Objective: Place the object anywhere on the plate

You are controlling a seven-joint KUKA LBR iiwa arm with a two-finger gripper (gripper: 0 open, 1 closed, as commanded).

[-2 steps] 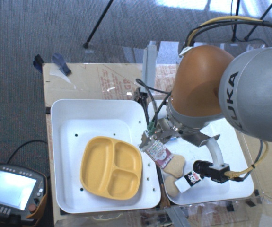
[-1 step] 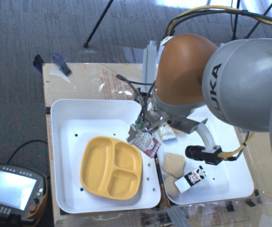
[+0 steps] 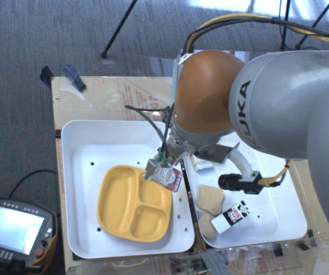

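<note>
Pink packet (image 3: 170, 178) tilted, slanting toward plate (image 3: 134, 209)

Smooth glossy plastic on yellow plate (image 3: 134, 209) & white bins (image 3: 81, 153), satin sheen. Brushed-looking grey metal on arm (image 3: 284, 102) w/ glossy orange band (image 3: 207, 90). Printed glossy wrap on packet (image 3: 169, 177); matt cardboard on bench (image 3: 113, 99).

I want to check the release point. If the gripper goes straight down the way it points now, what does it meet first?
Most likely the yellow plate. The gripper, holding a small packet, points down over the plate's upper right rim, so that edge seems first in line. Depth is unclear from this slanted view; it could just miss onto the left bin floor.
</note>
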